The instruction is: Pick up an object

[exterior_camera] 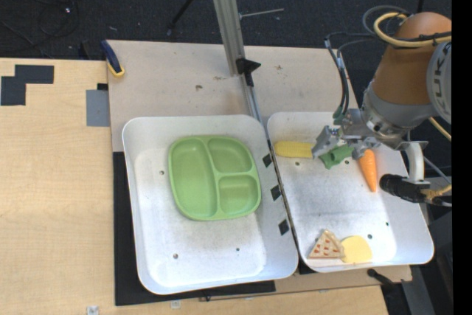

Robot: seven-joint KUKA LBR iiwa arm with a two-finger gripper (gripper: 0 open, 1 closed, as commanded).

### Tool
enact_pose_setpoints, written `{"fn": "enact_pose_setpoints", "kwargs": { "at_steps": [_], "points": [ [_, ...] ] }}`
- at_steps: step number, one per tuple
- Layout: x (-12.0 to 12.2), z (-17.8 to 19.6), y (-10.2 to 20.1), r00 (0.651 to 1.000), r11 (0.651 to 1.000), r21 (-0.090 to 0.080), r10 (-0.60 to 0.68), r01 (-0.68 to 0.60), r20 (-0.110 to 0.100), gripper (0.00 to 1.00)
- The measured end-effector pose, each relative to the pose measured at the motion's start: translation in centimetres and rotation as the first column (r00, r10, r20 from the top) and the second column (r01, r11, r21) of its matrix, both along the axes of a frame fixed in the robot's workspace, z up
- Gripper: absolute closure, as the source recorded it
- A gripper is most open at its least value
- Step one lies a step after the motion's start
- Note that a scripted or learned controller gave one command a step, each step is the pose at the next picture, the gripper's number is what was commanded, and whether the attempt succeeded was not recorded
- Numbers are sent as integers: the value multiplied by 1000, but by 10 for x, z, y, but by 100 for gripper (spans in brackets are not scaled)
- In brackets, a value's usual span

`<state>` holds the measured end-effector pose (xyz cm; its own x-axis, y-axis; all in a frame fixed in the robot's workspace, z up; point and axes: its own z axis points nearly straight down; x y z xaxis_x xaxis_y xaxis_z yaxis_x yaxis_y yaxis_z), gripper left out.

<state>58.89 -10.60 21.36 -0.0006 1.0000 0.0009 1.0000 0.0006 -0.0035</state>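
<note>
Gripper (pixel 332 147) closing on a green object (pixel 338 156) in the right bin (pixel 413 251)
Beside it are lying a yellow piece (pixel 293 150) and carrot (pixel 368 169); the left bin (pixel 147 247) is holding a green tray (pixel 214 178)

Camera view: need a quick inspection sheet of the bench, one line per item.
Surface: two white bins side by side, left bin, right bin, on a beige board.
Job's things: right bin holds a yellow piece, green piece, carrot, pizza slice, yellow wedge.
Clutter: green divided plate in left bin.
Grippers: gripper low over the green piece; grip cannot be judged.
Cables: hose loop above the arm; wires on the dark floor.
Surroundings: metal post behind the bins; wooden table at left.
</note>
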Motion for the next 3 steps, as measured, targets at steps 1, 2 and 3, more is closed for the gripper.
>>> {"fn": "enact_pose_setpoints", "kwargs": {
  "at_steps": [1,2,3],
  "points": [
    [0,-64,4,1000,1000,0,-1,1,-5,0],
    [-5,-108,3,1000,1000,0,-1,1,-4,0],
    [-3,-122,3,1000,1000,0,-2,2,4,0]
  ]
}}
